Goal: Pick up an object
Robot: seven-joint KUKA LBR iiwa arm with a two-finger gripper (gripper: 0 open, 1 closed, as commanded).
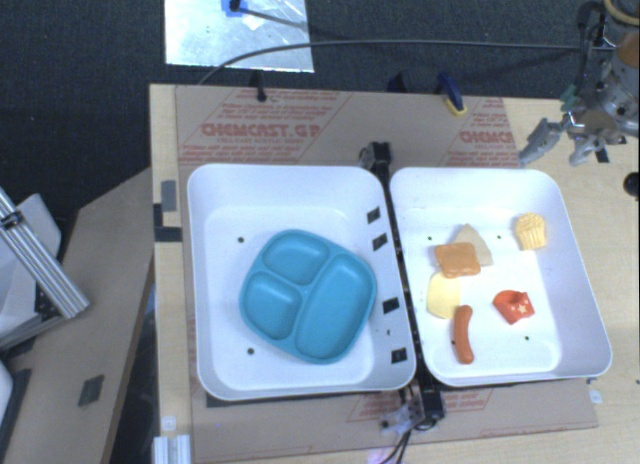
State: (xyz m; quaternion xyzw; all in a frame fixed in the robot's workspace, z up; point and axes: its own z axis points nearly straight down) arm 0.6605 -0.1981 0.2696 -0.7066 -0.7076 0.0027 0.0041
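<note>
My gripper [562, 144] hangs at the upper right, above the far right corner of the right bin [575, 252], its two fingers spread open with nothing between them. In that bin lie several toy foods: an orange toast slice [457, 259] on a pale wedge [476, 242], a yellow fries piece [531, 231], a pale yellow round piece [443, 296], a red pepper-like piece [514, 306] and an orange-red sausage [463, 334]. All of them sit well below and to the left of the gripper.
The left bin [215, 252] holds a blue divided plate [308, 295]. Black clips [380, 242] run along the seam between the bins. A cable [420, 44] crosses the dark floor behind the bench, and a shiny sheet [237, 12] lies at the top left.
</note>
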